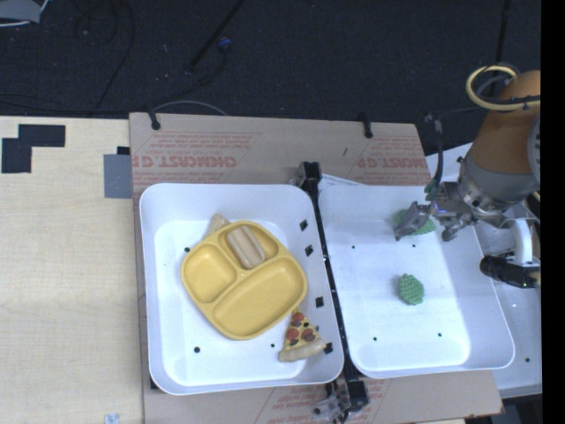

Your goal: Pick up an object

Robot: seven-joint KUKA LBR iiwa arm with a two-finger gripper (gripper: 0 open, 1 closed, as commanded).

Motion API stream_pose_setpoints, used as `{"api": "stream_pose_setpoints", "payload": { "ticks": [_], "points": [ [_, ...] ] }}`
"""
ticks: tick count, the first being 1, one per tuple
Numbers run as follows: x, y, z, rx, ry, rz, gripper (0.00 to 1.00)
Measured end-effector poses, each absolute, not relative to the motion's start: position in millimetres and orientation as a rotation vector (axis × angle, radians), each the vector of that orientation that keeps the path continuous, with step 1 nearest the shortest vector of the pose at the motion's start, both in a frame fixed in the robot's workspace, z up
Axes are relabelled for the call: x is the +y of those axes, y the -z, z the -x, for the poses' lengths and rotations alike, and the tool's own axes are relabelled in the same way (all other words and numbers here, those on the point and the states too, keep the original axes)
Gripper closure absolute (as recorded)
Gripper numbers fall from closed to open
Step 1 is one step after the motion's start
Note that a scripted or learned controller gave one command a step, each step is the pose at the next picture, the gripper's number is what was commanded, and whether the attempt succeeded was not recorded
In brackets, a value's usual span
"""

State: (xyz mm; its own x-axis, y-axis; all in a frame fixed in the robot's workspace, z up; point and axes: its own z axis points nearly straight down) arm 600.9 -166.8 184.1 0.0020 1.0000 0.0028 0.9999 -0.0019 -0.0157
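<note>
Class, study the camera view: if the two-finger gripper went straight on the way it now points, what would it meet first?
The gripper points leftward and down over the right white bin. Probably its bare floor first; the green bumpy ball lies off that line. Depth is unclear.

I see even, bright light from above on the white bins point(168, 237), only soft shadows, a dim dark floor point(265, 42) behind, and slightly blurred details.

Bench surroundings, overhead slant view.
Dark carpet-like floor point(265, 42) beyond the bench, with black cables point(207, 47) trailing across it. Pale wood-grain tabletop point(62, 281) at left bearing black and grey patches. Brown cardboard sheet point(265, 153), red printed lettering, lies under the bins. Lighting even.
</note>
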Motion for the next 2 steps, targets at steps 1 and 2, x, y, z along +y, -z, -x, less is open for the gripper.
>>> {"api": "stream_pose_setpoints", "payload": {
  "ticks": [1,2],
  "points": [
    [-167,-193,-604.1,-2.221,-0.001,2.221,0.0],
    [-158,-135,-596.9,-2.216,-0.007,2.216,0.0]
  ]
}}
